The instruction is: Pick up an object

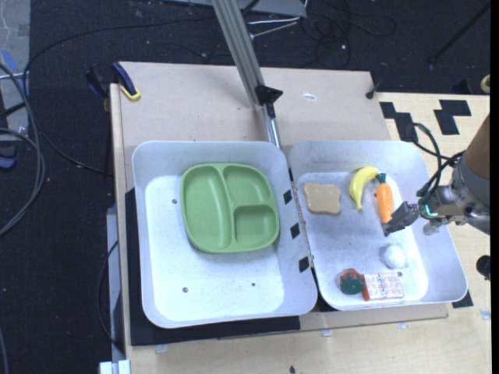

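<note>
Nothing grabbed yet, the pick was barely started.
The gripper (399, 218) hung low over the right bin (444, 267), just beside the carrot's (384, 201) near end; honestly couldn't tell its state, and nothing looked lifted.

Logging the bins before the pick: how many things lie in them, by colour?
Green: 1, plate
Tan: 1, bread
Yellow: 1, banana
Orange: 1, carrot
White: 1, egg
Red and green: 1, strawberry
Pink and white: 1, packet
Total: 7
</note>
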`<state>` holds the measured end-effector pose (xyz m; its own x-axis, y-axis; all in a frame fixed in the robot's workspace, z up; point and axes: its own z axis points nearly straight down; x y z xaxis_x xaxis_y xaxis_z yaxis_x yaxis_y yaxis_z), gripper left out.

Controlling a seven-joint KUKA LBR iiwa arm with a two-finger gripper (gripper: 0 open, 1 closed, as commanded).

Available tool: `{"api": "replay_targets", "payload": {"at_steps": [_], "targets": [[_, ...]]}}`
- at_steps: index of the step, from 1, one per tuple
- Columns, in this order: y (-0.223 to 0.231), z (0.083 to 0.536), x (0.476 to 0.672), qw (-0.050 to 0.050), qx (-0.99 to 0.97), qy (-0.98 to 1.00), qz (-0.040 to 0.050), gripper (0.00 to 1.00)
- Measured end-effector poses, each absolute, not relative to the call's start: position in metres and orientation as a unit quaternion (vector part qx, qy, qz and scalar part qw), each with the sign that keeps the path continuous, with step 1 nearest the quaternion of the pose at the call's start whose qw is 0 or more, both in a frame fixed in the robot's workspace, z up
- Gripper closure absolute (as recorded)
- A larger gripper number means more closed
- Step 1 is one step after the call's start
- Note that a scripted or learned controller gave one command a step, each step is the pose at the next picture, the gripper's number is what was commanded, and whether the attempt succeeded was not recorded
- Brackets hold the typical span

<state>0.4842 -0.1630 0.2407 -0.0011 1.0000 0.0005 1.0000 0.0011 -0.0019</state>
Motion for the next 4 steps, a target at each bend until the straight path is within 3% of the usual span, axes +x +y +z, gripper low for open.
{"api": "replay_targets", "payload": {"at_steps": [1,3,4], "targets": [[-0.163,0.241,0.484,0.0,-0.707,-0.708,0.0001,0.0],[-0.145,0.14,0.484,0.002,-0.707,-0.707,0.0011,0.0],[-0.145,0.091,0.485,-0.001,-0.708,-0.707,0.0001,0.0]]}}
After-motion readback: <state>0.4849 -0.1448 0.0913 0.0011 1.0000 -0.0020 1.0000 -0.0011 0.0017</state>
